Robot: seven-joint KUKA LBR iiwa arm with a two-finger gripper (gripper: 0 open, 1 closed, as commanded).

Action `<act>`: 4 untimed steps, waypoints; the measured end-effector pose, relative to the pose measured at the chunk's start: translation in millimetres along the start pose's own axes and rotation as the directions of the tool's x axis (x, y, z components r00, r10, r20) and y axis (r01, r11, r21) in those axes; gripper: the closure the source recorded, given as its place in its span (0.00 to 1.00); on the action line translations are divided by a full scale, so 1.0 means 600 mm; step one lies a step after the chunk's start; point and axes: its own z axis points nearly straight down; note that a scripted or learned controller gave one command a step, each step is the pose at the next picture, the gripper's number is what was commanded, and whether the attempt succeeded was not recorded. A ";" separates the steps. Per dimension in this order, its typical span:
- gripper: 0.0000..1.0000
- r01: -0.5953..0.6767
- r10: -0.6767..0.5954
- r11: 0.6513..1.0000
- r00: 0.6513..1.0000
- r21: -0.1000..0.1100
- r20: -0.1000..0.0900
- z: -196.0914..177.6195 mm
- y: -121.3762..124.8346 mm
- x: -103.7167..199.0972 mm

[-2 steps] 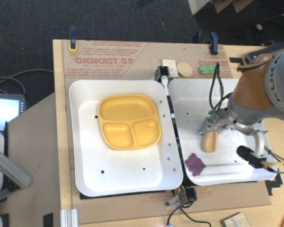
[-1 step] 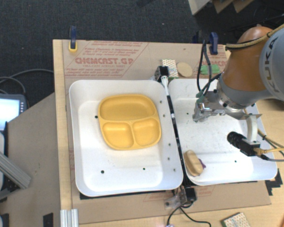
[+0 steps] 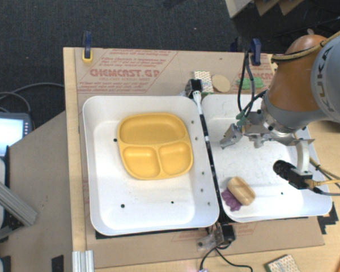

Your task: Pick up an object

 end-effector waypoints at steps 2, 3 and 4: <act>0.00 -0.001 0.001 1.000 1.000 -0.004 0.004 0.165 0.083 -0.191; 0.00 0.003 -0.003 1.000 1.000 -0.007 0.002 0.165 0.202 -0.200; 0.00 0.001 -0.001 1.000 1.000 -0.003 -0.013 0.164 0.168 -0.280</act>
